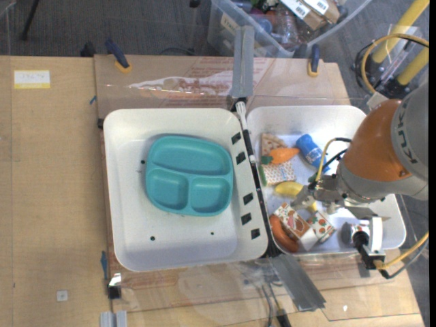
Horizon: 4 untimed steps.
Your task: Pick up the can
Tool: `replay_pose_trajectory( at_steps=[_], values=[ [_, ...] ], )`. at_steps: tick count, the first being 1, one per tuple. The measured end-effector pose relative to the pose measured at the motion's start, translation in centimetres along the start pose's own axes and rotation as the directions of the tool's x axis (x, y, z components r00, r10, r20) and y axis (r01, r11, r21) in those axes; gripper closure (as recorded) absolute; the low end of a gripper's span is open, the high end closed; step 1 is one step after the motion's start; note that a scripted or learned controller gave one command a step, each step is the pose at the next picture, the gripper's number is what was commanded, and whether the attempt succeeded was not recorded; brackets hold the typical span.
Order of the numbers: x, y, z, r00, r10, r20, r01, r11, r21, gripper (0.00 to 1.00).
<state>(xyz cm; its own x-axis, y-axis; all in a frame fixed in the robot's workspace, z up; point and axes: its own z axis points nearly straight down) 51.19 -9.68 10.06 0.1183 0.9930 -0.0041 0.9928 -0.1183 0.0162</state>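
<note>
Blue can (309,148) lies in the right bin (354,114), toward its far side, apart from the gripper (315,197).

Beside the can lies an orange carrot-like toy (281,155). A teal divided plate (189,174) sits in the left bin (122,182). The gripper hangs low over a yellow item (289,189) and a patterned box (315,228); whether its claw is wide or narrow, I cannot tell.

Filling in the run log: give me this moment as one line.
arm: over right bin | pincer: low among items | can: lying at back, untouched | left bin: teal tray
</note>
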Motion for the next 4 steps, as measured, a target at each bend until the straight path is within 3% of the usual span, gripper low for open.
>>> replay_pose_trajectory(
  at_steps=[1,2,3,4],
  values=[
    [-5.9,8.9,0.9,1.0,-0.012,-0.003,0.012,1.0,0.008,0.0],
    [-7.6,17.0,1.2,1.0,0.013,-0.006,-0.012,1.0,0.006,0.0],
    [-7.4,17.2,-0.1,1.0,0.007,-0.001,-0.007,1.0,0.003,1.0],
    [-7.3,17.2,-0.1,1.0,0.006,-0.002,-0.006,1.0,0.003,0.0]
  ],
)
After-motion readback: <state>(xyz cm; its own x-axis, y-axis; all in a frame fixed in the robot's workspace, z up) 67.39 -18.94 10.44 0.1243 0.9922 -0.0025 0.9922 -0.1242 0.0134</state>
